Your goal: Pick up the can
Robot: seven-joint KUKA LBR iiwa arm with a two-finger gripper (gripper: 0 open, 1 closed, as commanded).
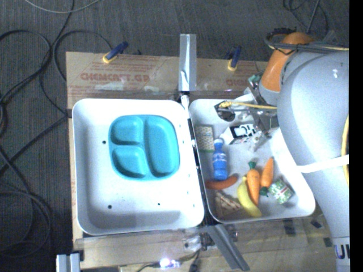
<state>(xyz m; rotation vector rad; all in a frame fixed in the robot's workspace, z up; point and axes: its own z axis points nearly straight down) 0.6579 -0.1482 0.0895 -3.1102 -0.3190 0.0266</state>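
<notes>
The can (280,192), small with a green and white label, lies on its side in the right bin (306,207) near that bin's front right corner. It rests just right of two carrots (260,180). My gripper (248,128) hangs over the back part of the same bin, below the grey arm and its orange band (273,71). It is well behind the can and apart from it. The arm's bulk hides the bin's right wall.
The right bin also holds a blue bottle (219,160), a banana (246,199), a red sausage (222,182), a tan ridged block (205,137) and a brown item (227,203). A blue divided tray (144,146) sits in the left bin (91,203).
</notes>
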